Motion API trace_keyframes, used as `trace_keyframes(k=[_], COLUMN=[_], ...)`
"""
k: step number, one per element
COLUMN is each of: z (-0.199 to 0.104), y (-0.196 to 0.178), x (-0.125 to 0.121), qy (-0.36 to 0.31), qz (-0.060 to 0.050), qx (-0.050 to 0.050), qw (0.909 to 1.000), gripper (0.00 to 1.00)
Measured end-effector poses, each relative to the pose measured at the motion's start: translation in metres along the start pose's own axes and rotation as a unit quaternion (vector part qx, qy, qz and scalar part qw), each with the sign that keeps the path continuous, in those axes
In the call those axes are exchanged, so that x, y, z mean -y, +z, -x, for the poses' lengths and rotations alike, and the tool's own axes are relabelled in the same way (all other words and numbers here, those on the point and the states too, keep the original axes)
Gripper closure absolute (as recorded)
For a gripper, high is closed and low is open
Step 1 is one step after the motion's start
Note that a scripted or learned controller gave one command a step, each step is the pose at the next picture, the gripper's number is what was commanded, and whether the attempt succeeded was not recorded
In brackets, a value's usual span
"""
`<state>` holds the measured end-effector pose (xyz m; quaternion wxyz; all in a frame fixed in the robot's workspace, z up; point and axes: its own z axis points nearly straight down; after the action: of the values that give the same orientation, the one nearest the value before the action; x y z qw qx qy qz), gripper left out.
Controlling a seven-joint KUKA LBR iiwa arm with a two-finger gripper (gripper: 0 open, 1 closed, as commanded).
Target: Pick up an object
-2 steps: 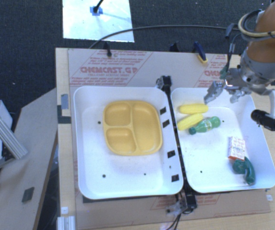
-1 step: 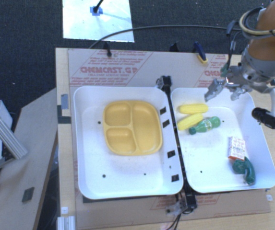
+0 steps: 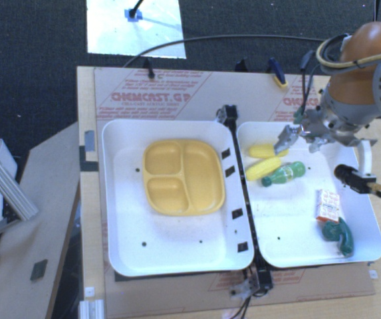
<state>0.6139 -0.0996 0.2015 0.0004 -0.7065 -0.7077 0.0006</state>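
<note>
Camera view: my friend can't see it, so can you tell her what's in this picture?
A grey robot arm's end effector hovers over the right bin, above a yellow corn cob and a green bottle. That bin also holds a small carton and a teal toy. The left bin holds a yellow divided plate.

- A yellow plastic divided tray (image 3: 182,177) lay in the left shallow white bin (image 3: 120,244).
- A sheet of reflective foil (image 3: 134,18) lay on dark carpet beyond the tabletop (image 3: 177,92).

dark carpet (image 3: 30,52), wood bench (image 3: 50,198), white sheet (image 3: 133,18)
</note>
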Motion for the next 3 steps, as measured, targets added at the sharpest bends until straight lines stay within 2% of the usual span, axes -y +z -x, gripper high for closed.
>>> trace_keyframes(k=[1, 2, 3], z=[-0.005, -0.004, -0.005], y=[0.060, 0.082, 0.077], x=[0.005, 0.001, 0.003], qy=[0.000, 0.000, 0.000], qz=[0.000, 0.007, 0.004], qx=[0.000, 0.001, 0.000], qw=[1.0000, 1.0000, 1.0000], gripper=[0.00, 0.00, 1.00])
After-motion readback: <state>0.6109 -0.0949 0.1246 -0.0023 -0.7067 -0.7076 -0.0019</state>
